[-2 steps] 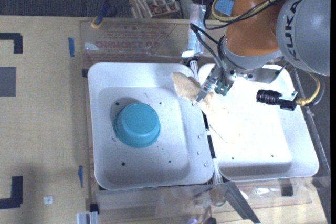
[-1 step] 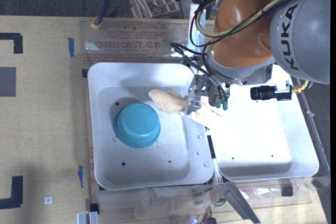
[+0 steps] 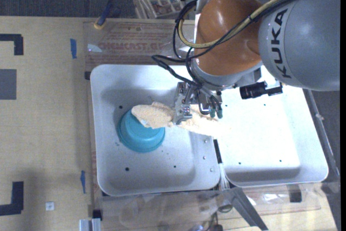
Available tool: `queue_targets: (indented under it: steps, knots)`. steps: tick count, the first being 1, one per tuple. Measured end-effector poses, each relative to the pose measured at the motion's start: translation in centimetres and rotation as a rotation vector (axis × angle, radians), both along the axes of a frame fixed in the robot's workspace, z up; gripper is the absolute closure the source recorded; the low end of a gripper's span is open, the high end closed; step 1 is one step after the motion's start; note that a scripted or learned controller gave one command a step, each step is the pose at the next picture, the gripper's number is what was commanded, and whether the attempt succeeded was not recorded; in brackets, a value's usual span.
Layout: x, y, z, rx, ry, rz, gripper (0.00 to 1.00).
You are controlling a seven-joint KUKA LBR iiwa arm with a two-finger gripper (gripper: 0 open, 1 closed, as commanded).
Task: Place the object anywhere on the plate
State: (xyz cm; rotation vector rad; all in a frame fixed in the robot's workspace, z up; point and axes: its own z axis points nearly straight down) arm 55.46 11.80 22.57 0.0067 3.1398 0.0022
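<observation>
Overhead, the grey arm reaches down so its gripper meets the pale spongy object. That object leans on the blue plate in the left bin. Whether the tool is gripping it, I cannot tell.

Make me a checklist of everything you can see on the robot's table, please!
Surface: two white bins side by side on a wooden bench.
Job's things: pale yellow sponge-like object resting partly on the blue plate, left bin.
Clutter: nothing seen in the bins.
Grippers: gripper at the object's right end; grip unclear.
Cables: black and yellow cables looping off the arm.
Surroundings: blue tape marks on the bench, boxes behind.
</observation>
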Motion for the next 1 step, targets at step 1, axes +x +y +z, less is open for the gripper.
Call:
queue_targets:
  steps: [1]
  knots:
    - [0.01, -0.02, 0.03, 0.0, 0.0, 0.0, 0.0]
